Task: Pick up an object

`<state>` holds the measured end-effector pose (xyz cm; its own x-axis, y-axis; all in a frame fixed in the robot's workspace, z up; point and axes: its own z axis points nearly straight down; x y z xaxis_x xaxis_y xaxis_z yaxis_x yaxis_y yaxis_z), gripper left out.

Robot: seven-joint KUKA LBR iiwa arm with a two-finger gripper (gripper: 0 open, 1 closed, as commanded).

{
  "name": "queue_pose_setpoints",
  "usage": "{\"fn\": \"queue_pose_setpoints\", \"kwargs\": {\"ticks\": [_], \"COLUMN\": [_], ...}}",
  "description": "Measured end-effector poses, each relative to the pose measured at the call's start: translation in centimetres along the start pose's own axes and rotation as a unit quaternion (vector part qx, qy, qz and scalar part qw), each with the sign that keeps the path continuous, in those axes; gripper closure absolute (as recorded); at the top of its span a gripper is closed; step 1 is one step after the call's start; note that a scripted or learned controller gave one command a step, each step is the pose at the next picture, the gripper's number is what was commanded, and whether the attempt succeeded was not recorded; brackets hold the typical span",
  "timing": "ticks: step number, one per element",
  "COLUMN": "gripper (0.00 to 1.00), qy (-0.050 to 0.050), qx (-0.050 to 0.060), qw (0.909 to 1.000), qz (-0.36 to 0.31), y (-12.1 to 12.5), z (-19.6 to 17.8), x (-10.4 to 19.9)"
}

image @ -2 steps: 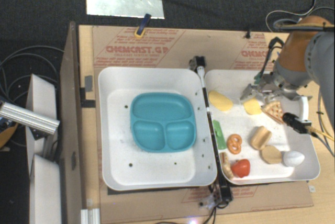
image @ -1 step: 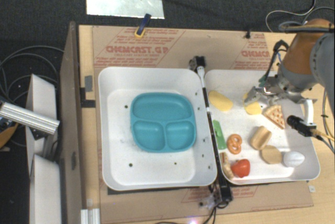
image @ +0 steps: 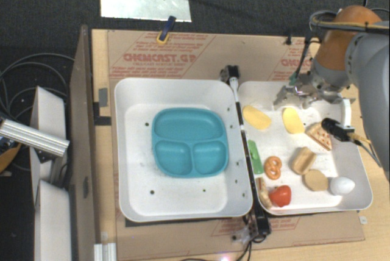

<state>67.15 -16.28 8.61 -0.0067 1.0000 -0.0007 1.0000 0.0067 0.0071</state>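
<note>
The right bin (image: 359, 193) holds several toy foods. Among them are two yellow pieces (image: 256, 117) (image: 293, 120), a pizza-like wedge (image: 319, 135), an orange pretzel (image: 273, 167), a red tomato (image: 280, 195), a tan bread piece (image: 303, 160), a brown round piece (image: 315, 180), a white egg (image: 342, 185) and a green piece (image: 255, 156). My gripper (image: 297, 97) hangs low at the back of this bin, just behind the right yellow piece. Nothing is visibly held.
The left bin (image: 131, 193) holds a blue divided plate (image: 189, 141). A ridge (image: 241, 132) separates the two bins. A black part (image: 332, 127) juts over the pizza wedge. The grey arm (image: 365, 52) fills the upper right. Cables lie left of the bench.
</note>
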Motion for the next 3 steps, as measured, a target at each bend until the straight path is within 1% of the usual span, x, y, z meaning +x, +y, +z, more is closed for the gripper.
{"fn": "queue_pose_setpoints", "kwargs": {"ticks": [1,2,3], "gripper": [0.0,1.0,1.0], "qy": [0.001,0.0,-0.001], "qx": [0.004,0.001,0.002], "qw": [1.0,1.0,1.0], "qz": [0.002,0.001,0.006], "y": [-3.0,-2.7,-9.0], "z": [0.1,-1.1,-8.8], "x": [1.9,1.8,-4.5]}}
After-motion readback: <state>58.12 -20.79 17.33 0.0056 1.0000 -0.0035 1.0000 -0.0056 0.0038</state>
